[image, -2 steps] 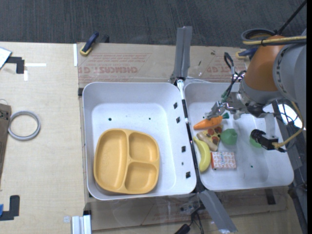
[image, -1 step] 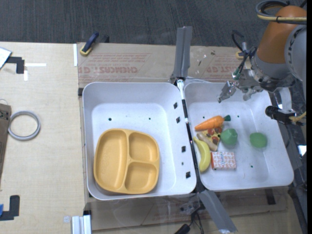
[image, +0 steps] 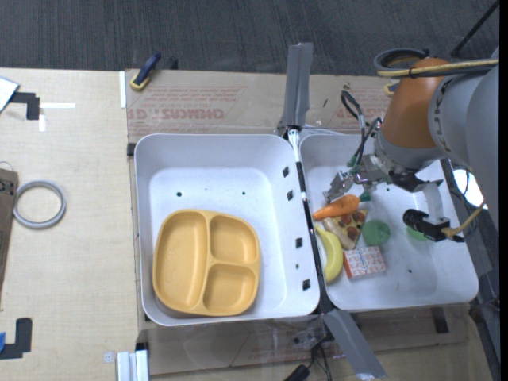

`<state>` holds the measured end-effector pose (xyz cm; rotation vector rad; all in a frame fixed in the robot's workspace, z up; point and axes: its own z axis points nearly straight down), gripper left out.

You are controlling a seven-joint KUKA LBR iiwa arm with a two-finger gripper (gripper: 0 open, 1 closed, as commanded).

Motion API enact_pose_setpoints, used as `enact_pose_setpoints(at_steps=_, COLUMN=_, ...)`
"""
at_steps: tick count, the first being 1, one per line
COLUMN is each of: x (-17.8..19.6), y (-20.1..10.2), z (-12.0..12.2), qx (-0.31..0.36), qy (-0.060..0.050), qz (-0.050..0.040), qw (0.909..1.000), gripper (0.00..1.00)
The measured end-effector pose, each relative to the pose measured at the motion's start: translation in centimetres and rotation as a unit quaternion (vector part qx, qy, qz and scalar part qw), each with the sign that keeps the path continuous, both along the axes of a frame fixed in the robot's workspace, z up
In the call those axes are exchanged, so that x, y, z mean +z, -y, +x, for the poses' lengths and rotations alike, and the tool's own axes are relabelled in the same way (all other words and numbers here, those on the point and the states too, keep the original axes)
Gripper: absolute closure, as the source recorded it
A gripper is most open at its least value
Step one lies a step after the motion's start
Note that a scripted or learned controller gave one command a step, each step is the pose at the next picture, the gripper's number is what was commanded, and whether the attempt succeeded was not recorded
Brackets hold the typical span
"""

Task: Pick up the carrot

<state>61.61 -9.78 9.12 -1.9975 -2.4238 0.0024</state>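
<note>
lying just below the hand (image: 347, 182), the carrot (image: 336, 208) rests in the right bin (image: 413, 288).

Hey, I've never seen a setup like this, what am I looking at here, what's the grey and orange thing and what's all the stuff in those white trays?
One camera above the bench looks down at a slant. The grey and orange thing is a robot arm reaching in from the right; its gripper sits just above a carrot in the right bin. I can't tell if it holds anything. Beside the carrot lie a banana, a small box and a green piece. The left bin holds a yellow divided plate.
</note>
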Motion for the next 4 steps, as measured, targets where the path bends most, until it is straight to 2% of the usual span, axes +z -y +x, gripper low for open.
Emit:
enact_pose_setpoints(at_steps=1, x=0.0, y=0.0, z=0.0, qx=0.000, qy=0.000, qz=0.0000, qw=1.0000, gripper=0.00)
enact_pose_setpoints(at_steps=2, x=4.8, y=6.7, z=1.5, qx=-0.036, qy=0.002, qz=-0.0006, qw=0.9993, gripper=0.00)
enact_pose_setpoints(at_steps=3, x=10.9, y=11.3, z=-5.7, qx=-0.217, qy=0.000, qz=-0.0006, qw=0.9762, gripper=0.00)
enact_pose_setpoints(at_steps=4, x=5.8, y=10.2, z=-7.0, qx=-0.090, qy=0.000, qz=0.0003, qw=0.9959, gripper=0.00)
